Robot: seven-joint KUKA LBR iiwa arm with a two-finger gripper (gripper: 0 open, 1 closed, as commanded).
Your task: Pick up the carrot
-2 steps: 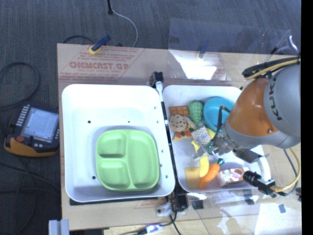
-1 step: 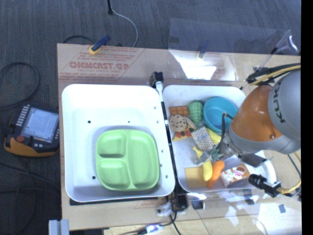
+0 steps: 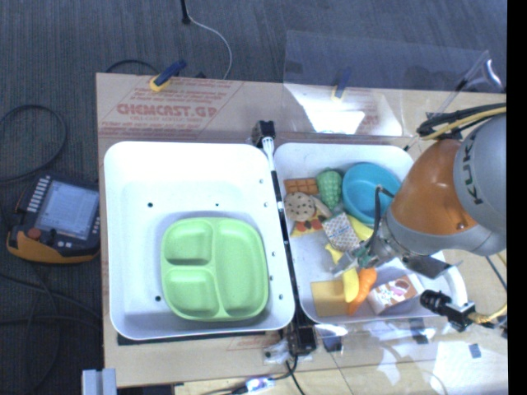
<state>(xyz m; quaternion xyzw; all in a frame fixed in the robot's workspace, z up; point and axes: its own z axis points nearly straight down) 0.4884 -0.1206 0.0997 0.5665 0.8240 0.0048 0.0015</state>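
Observation:
The carrot (image 3: 363,287), short and orange, lies near the front of the right bin (image 3: 300,257). It sits between a yellow block (image 3: 326,297) and a small pink-and-white box (image 3: 394,293). My gripper (image 3: 368,257) hangs just above the carrot's upper end, at the tip of the grey and orange arm that reaches in from the right. Its tip is dark and partly hidden by the wrist. I cannot make out whether anything is between its tips.
The right bin is crowded with a blue bowl (image 3: 369,189), a green vegetable (image 3: 331,186), a waffle (image 3: 300,186), a cookie (image 3: 303,209) and other toy foods. The left bin (image 3: 132,212) holds a green divided plate (image 3: 216,268). A pendant (image 3: 58,220) lies left of the bench.

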